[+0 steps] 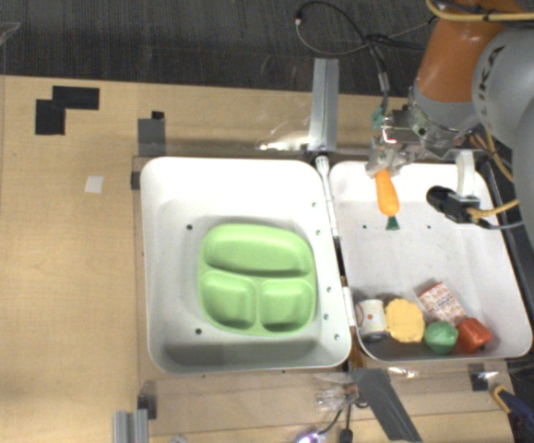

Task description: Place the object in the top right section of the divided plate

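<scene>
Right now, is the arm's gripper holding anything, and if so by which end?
Yes. The gripper holds a small orange toy carrot by its upper orange end; its green tip hangs down over the right white bin.

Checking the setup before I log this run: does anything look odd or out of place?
Nothing is spilled or damaged. A toy carrot hangs tip-down from the pincer above the right bin, while the green divided plate sits flat in the left bin.

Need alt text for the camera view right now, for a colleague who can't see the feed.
The gripper holds a toy carrot dangling above the right bin, far end. The green divided plate sits in the left bin, holding nothing. A small can, yellow piece, green piece, red piece and wrapped packet cluster at the right bin's near edge.
</scene>
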Tool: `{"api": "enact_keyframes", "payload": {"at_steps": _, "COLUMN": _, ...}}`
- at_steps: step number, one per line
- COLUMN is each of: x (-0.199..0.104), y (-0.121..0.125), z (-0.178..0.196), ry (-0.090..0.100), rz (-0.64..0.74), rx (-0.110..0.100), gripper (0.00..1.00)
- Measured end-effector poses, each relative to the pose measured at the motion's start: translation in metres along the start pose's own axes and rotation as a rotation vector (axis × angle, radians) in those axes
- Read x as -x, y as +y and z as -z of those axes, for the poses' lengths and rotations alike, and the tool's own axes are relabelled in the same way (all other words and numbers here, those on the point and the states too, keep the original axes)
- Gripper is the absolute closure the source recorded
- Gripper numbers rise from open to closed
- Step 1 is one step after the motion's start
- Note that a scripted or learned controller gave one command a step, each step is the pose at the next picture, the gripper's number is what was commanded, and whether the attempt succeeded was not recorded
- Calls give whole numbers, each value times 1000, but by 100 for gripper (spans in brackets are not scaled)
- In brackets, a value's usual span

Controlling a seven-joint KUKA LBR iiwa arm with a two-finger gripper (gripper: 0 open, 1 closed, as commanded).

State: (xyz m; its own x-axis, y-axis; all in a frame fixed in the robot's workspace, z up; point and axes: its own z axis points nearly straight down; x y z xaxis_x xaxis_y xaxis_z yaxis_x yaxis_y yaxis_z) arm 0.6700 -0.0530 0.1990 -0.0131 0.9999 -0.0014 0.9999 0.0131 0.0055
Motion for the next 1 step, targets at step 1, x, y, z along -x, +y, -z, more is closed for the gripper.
{"api": "enact_keyframes", "payload": {"at_steps": 1, "x": 54, "y": -1, "z": -21, "ry": 1, "rz": -72, "rx": -1, "gripper": 100}}
